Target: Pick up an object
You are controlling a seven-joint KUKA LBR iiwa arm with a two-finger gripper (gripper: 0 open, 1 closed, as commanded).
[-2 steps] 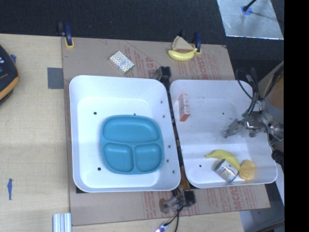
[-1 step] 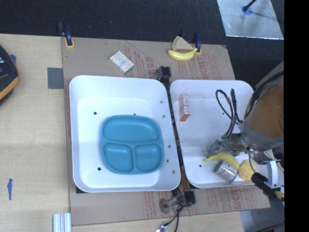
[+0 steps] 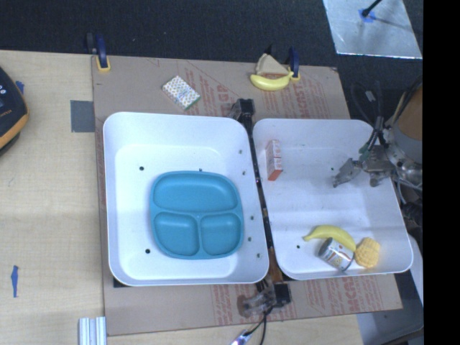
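My gripper (image 3: 359, 177) hangs over the right part of the right bin (image 3: 316, 131), its two fingers spread apart with nothing between them. Along that bin's left wall lies a small red and white box (image 3: 273, 159). At the bin's front right, well below the gripper, a yellow banana (image 3: 329, 233), a tin can (image 3: 334, 254) and a yellow corn cob (image 3: 368, 252) lie bunched together. A blue divided plate (image 3: 195, 213) rests in the left bin (image 3: 118, 139).
Behind the bins, on the cardboard, lie a patterned packet (image 3: 180, 91) and a second banana with a sandwich piece (image 3: 272, 76). A yellow and black device (image 3: 8, 106) sits at the far left edge. Clamps hold the board's back edge.
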